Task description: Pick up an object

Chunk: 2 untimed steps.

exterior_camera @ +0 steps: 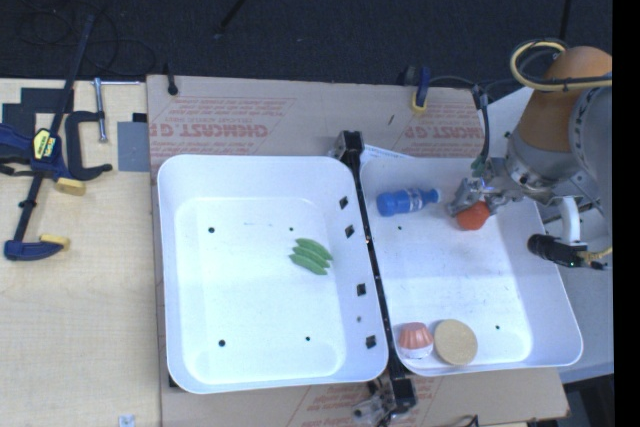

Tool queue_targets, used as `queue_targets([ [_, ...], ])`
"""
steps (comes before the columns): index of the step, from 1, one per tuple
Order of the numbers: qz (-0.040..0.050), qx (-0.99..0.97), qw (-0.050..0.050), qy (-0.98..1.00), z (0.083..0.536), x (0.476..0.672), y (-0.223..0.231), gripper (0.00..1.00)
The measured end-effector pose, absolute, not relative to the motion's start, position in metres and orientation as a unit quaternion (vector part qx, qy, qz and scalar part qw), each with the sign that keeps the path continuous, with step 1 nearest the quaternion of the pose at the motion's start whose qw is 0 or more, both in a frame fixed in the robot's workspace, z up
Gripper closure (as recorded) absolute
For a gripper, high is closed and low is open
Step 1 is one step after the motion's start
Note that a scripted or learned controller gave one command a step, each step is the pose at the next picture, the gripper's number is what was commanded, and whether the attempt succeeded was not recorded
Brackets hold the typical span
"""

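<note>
Gripper [472, 205] sits low over the far right part of the right bin [545, 335], with a small orange-red object [474, 216] right at its tip. Cannot tell whether the jaws are clenched or released, nor whether the object lies between them or just beneath. Blue bottle [406, 202] lies just left of the jaws; round tan disc [455, 342] and pink-white piece [415, 340] well nearer the camera. Judged step: grasp attempt. Next: lift straight up, check the object comes along.

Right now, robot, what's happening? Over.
End effector low in right bin, at orange ball; hold unconfirmed. Blue bottle just beside it. Green pods alone in left bin.
</note>
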State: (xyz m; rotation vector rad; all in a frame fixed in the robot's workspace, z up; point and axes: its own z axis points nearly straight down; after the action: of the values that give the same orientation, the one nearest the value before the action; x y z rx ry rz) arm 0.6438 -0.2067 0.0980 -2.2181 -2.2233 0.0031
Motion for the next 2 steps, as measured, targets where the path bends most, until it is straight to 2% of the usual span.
queue_targets([
  [1, 0.0006, -0.706, 0.001, -0.708, 0.088, 0.631, -0.151, 1.0],
  [2, 0.0001, -0.705, 0.001, -0.709, 0.088, 0.644, -0.079, 1.0],
])
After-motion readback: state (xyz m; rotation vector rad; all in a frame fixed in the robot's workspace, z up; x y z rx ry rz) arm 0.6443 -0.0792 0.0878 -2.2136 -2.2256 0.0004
